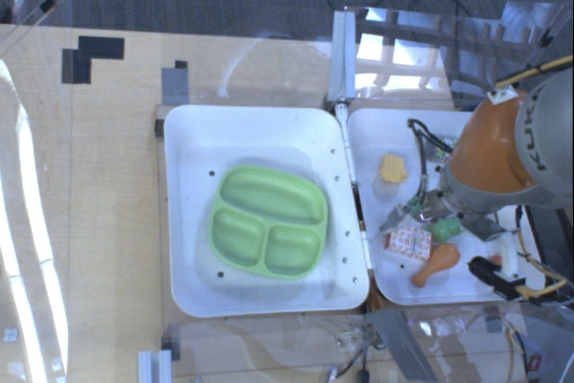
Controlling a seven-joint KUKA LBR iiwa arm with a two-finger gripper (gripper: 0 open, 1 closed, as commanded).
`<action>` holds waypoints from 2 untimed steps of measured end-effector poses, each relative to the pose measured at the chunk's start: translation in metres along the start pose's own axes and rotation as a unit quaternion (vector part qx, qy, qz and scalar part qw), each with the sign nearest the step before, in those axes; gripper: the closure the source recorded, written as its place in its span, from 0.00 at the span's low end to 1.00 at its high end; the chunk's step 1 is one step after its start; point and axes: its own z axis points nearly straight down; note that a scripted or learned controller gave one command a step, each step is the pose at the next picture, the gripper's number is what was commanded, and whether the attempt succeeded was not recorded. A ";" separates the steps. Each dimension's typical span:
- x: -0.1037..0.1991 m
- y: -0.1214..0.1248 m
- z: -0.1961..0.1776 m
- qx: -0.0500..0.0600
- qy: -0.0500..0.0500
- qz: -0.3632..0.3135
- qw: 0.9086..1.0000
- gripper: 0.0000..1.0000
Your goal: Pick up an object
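In the right bin (377,278), my gripper (428,210) hangs low under the orange-banded wrist, just above a small green object (446,230). A red-and-white patterned block (408,242) lies directly below and left of the gripper. An orange drumstick-shaped toy (437,263) rests beside the block toward the bin's front. A yellow, biscuit-like piece (392,168) sits apart, farther back in the same bin. The wrist hides part of the green object.
The left bin (184,193) holds a green divided plate (267,221). A raised rim (352,193) separates the two bins. Clear guard panels stand behind the right bin, and the arm covers the bin's right side.
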 end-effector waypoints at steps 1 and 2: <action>0.014 -0.028 -0.001 -0.003 -0.001 0.002 1.000 0.00; 0.014 -0.026 -0.010 -0.004 -0.001 0.001 1.000 1.00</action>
